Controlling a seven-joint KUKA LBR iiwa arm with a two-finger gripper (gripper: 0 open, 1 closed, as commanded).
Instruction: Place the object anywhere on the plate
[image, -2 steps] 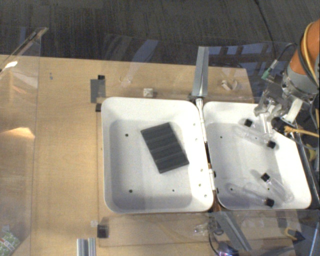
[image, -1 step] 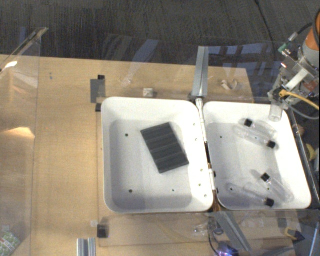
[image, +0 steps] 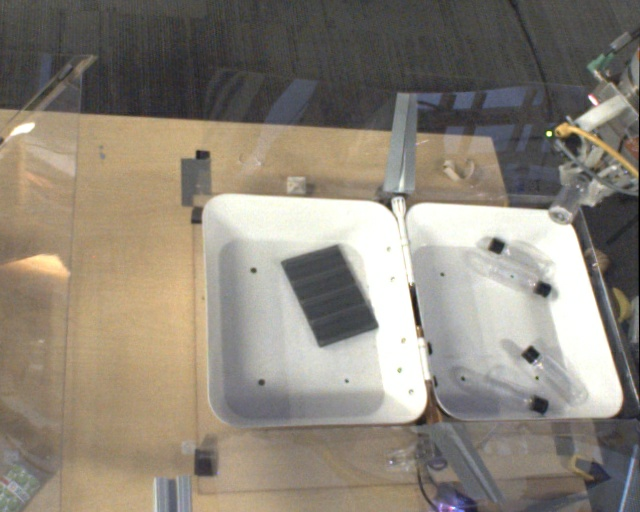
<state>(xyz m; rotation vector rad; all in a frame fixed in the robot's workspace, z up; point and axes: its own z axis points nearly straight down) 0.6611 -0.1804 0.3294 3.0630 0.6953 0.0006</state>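
I look down at the bench through the one camera above it. Two white bins sit side by side on the wood, and their inner edges touch.

The left bin has the plate in it. The plate is dark grey, flat and ribbed. It lies a bit turned, near the middle of the bin and closer to the back wall than the front.

The right bin has the clear tubes in it. They are hard to see against the white, so I go by their black caps. One group of tubes lies near the back of the bin, with a cap at each end of the group. The other group lies near the front right corner, also with two caps. I cannot tell how many tubes are in each group. All of them are well apart from the plate, in the other bin.

The arm comes in at the top right corner, with wires and a small green light on it. The gripper is just past the back right corner of the right bin, over the bench and not over the plate. It is small and blurry there. I cannot tell how far open it is, or if it has hold of anything.

A grey metal bar sticks out behind the spot where the bins meet.
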